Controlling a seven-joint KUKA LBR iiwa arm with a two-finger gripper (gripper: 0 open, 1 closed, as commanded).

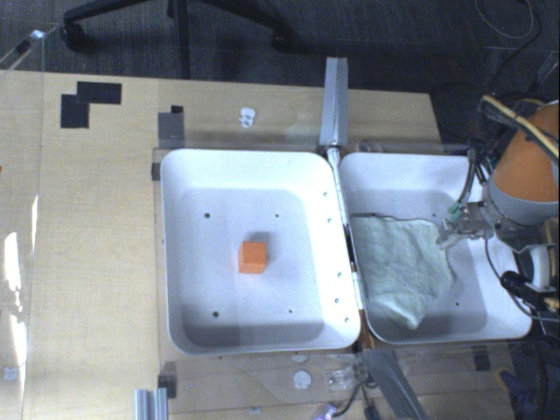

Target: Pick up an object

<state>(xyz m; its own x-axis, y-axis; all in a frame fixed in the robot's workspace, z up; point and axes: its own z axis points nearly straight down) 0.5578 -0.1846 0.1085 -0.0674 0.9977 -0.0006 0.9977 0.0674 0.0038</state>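
Cloth [404,268]: soft, light, rumpled in the right bin [499,318]; I'd pinch a raised fold.
Cube [253,257]: small, rigid, mid left bin [188,322].
Jaws: gripper [461,226] at the cloth's far-right corner; I cannot tell their state.

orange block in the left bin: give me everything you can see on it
The orange block is a small cube-like piece, solid orange, matte, with no markings that can be made out. It sits flat on the floor of the left bin, roughly mid-floor and slightly toward the near side, its edges about square to the bin walls. It casts a faint shadow. Nothing touches it but the bin floor; the hand is over the right bin, far from it.
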